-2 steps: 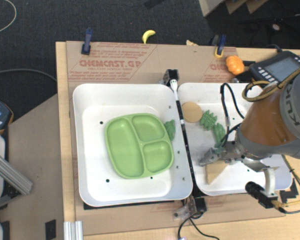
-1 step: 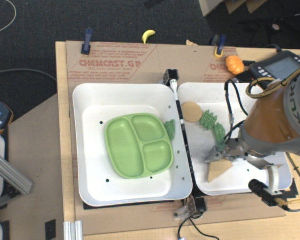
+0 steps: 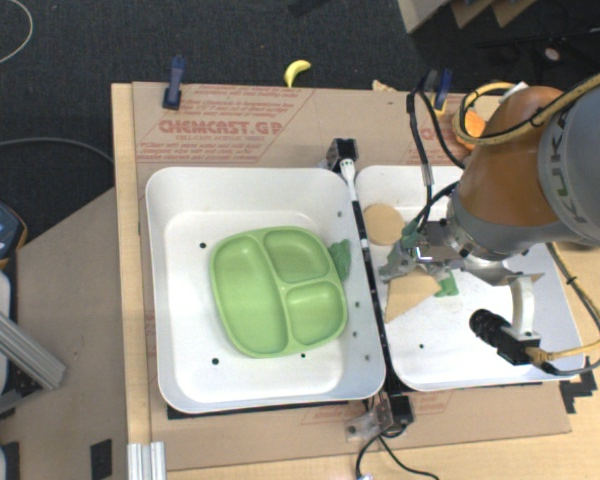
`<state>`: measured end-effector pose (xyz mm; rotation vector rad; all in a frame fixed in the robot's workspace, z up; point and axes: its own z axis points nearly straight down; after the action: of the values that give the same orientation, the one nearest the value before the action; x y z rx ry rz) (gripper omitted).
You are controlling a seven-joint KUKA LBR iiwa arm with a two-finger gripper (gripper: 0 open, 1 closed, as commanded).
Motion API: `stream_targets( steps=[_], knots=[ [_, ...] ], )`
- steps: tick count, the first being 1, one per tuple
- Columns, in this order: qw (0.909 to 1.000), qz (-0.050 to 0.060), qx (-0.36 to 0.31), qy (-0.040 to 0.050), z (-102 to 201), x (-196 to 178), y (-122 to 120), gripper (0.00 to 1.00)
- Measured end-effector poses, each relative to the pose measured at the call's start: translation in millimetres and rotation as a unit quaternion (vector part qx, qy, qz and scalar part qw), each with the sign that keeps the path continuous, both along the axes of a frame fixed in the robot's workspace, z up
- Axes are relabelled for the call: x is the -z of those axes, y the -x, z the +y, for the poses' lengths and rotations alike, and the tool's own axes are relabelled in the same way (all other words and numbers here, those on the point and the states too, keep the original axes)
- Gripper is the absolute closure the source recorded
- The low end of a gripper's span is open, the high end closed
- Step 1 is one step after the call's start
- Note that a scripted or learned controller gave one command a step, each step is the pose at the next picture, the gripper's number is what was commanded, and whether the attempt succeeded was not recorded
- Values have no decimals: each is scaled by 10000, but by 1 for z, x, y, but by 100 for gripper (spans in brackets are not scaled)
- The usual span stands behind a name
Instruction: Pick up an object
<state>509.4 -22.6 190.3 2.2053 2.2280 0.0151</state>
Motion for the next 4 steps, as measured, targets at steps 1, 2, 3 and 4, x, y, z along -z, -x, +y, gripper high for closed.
stream_targets(
  steps=[1, 2, 3, 4],
  knots=[
    [10000, 7, 0, -10, 69, -82, 3, 100],
    [10000, 34, 26, 0, 93, -124, 31, 100],
    [10000, -31, 44, -6, 88, -258, 29, 100],
    [9999, 69, 88, 15, 21, -238, 30, 100]
  ],
)
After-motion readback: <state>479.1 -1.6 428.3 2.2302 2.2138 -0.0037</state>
